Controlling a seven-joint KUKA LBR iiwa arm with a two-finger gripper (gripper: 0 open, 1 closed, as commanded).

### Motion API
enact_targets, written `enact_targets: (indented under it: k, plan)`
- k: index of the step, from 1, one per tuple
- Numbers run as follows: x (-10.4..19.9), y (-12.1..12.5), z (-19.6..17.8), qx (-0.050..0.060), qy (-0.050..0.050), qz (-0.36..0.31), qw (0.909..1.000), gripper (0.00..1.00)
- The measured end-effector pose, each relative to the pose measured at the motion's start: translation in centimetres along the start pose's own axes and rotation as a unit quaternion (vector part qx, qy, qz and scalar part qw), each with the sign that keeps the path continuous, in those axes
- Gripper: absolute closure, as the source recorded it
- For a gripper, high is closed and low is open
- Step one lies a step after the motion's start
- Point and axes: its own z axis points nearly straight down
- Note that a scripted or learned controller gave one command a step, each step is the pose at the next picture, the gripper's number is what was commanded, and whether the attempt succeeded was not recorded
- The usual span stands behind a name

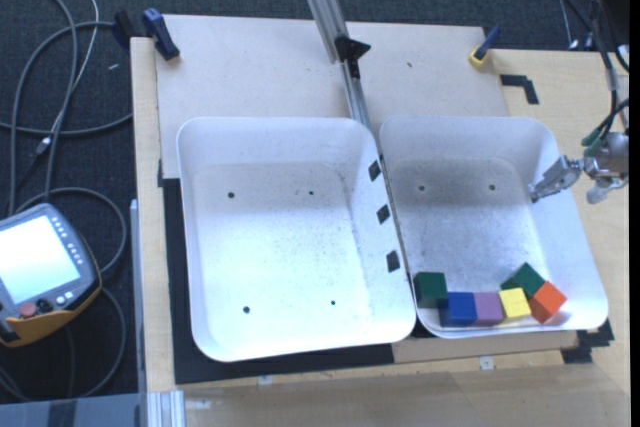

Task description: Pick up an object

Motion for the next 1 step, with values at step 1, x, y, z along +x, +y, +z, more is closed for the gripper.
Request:
enact_targets:
  k: [1]
  plan:
    - [0.52,-0.05,0.33,0.004,0.003,-0.003,1.0,0.0]
